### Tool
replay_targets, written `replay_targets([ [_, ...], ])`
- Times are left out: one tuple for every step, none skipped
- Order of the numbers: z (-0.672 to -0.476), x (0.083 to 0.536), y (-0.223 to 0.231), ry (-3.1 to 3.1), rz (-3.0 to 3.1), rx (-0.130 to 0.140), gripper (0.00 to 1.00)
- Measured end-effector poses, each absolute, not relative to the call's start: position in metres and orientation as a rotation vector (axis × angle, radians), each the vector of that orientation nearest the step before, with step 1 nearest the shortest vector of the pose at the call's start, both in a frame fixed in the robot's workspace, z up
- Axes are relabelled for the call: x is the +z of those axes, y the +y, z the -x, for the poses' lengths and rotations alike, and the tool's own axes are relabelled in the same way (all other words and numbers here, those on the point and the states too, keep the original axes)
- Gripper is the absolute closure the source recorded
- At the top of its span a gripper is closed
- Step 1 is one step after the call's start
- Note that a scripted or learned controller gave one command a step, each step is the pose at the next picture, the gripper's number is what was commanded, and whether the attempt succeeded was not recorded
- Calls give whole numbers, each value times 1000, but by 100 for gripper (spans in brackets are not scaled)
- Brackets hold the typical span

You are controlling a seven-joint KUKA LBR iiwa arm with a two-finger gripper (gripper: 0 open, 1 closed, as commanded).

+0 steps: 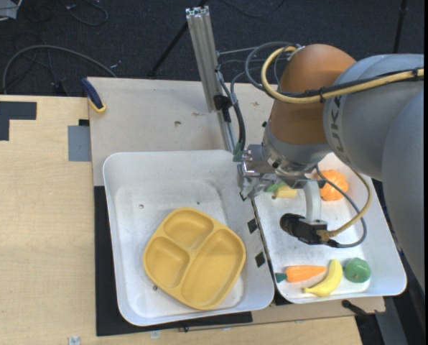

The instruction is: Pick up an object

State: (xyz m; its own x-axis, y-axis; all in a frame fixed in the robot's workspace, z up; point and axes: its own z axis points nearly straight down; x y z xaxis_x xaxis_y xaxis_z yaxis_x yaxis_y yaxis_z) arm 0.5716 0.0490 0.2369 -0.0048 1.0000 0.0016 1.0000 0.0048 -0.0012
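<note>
Bench with 2 white bins: left bin (128,192) holds a yellow divided plate (194,256); right bin (386,264) holds carrot (304,272), banana (327,280), green fruit (356,269). Gripper (261,187) hangs above the right bin; grip state indiscernible. Nothing visibly lifted; picking remains.

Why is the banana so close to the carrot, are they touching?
Touching. The camera view shows the banana lying against the right end of the carrot, with no gap between them, in the right bin.

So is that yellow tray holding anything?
Empty. The yellow tray lies flat in the left bin, and all three compartments show bare yellow plastic.
</note>
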Motion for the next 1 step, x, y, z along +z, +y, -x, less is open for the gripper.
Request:
replay_targets([
  [-583, 227, 90, -2224, 2215, 3, 100],
])
